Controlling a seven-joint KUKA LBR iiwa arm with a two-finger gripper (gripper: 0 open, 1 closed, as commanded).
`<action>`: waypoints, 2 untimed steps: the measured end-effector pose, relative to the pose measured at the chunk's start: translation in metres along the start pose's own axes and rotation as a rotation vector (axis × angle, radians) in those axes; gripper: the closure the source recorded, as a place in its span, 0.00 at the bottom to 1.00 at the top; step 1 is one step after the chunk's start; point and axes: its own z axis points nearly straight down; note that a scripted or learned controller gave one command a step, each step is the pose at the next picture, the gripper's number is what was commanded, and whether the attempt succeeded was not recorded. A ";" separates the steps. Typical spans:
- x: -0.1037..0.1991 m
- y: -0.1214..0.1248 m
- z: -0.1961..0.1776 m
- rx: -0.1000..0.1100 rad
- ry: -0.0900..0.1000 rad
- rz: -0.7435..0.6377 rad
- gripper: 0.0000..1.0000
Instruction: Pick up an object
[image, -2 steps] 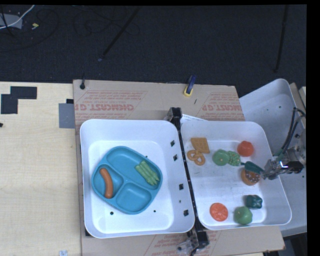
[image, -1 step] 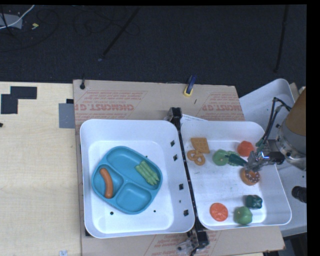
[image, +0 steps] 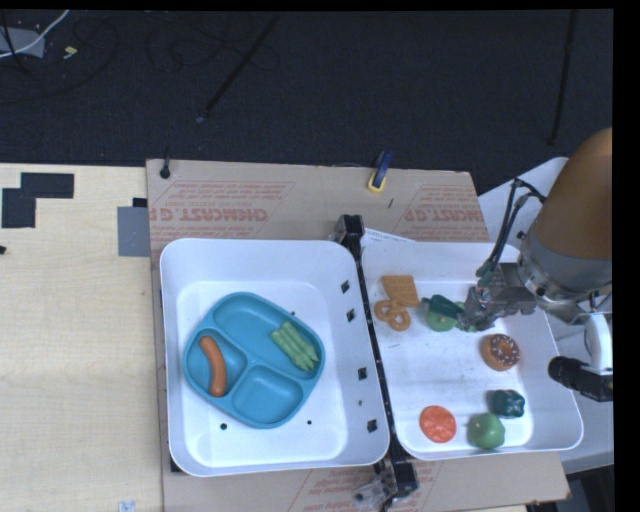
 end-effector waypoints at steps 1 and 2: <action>0.056 0.019 0.014 0.001 -0.001 0.000 1.00; 0.099 0.043 0.011 0.000 0.000 0.001 1.00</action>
